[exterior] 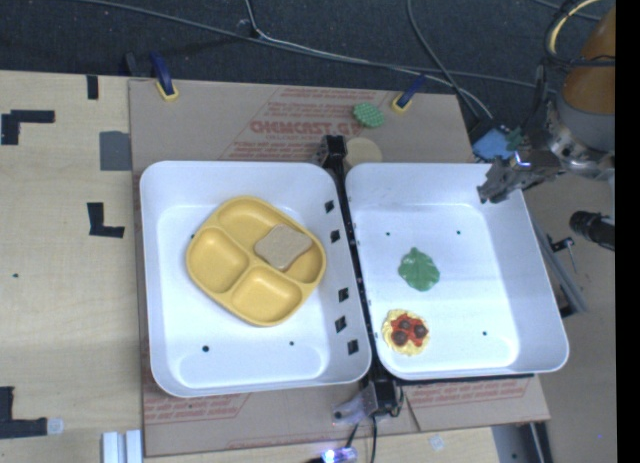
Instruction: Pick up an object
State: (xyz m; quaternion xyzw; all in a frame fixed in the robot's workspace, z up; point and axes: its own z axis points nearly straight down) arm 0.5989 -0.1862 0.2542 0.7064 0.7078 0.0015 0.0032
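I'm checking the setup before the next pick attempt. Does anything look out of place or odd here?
One thing: a small green waffle-like piece lies outside both bins, on the cardboard behind them. The yellow tray sits askew in the left bin, with a slice of bread on it.

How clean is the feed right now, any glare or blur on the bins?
Camera view: even lighting, soft shadows; the white right bin looks bright with a mild bluish cast, no harsh glare; green piece and yellow tray read sharp; the gripper at the bin's corner is slightly soft.
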